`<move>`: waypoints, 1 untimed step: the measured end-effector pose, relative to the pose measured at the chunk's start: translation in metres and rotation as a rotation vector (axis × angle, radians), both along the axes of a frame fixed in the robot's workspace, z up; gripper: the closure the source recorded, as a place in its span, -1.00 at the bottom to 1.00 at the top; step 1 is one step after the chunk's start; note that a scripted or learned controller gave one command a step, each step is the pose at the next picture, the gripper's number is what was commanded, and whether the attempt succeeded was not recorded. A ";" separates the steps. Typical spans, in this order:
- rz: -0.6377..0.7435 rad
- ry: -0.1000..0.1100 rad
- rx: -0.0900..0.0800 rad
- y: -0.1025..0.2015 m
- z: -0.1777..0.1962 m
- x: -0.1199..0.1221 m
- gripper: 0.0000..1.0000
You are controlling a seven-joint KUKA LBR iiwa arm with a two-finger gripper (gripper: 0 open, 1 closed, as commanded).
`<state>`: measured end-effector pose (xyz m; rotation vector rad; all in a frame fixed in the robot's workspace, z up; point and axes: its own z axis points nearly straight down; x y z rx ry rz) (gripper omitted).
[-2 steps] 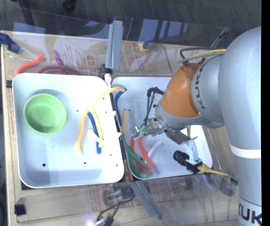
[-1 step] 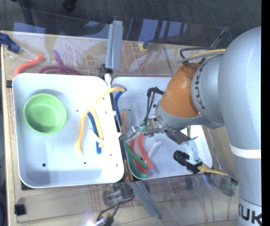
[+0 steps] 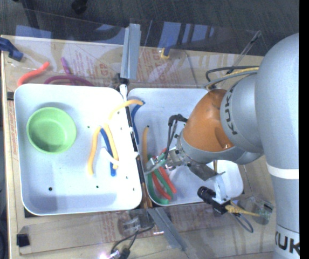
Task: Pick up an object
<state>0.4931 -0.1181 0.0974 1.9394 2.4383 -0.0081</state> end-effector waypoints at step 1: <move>0.010 0.007 0.009 0.004 0.009 0.000 1.00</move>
